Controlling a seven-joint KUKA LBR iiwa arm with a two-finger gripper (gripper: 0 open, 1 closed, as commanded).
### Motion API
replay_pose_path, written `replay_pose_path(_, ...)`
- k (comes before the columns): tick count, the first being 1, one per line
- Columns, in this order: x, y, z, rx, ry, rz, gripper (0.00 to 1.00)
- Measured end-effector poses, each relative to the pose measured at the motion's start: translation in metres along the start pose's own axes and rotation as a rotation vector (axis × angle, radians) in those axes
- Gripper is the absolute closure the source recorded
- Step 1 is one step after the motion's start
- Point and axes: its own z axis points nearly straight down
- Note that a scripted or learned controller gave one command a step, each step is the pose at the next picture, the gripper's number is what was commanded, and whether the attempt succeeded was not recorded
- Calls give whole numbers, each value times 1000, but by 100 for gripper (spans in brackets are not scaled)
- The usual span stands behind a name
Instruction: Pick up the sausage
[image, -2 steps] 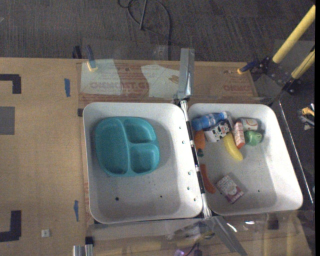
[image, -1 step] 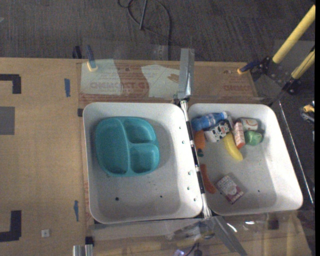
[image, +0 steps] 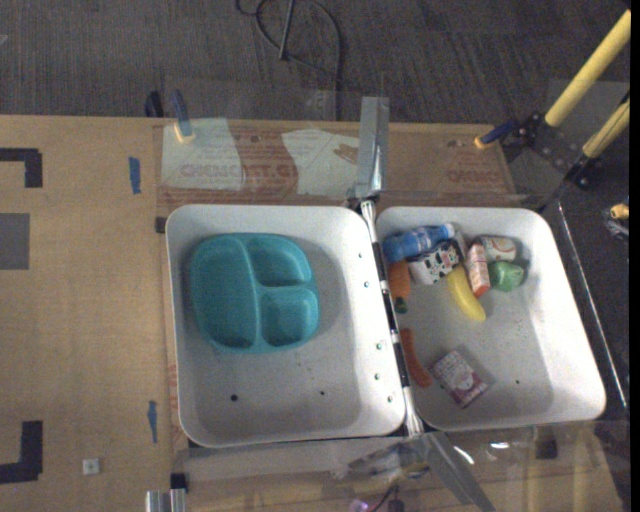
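Two white bins side by side: left bin well to the left of the banana, right bin all around the banana. Teal divided plate far left of the banana, in the left bin. Small pink carton lying flat just below the banana. Blue bottle up and left of the banana, on its side. Sausage, reddish-brown and slim, down and left of the banana, lying lengthwise hard against the right bin's left wall, apart from the carton. Short orange piece left of the banana, along that same wall; easy to confuse with the target. Green item and small striped can just right of the banana.

Judged as the very start: approach not yet made, sausage untouched. Cannot tell how the jaws stand.

Next move likely calls for coming down over the sausage with the jaws across its narrow width. Probably awkward, with little room between the wall and the sausage for one side of the grasp.
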Motion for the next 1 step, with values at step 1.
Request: replay_pose_path(1,61,-72,-83,-4,6,-392,100)
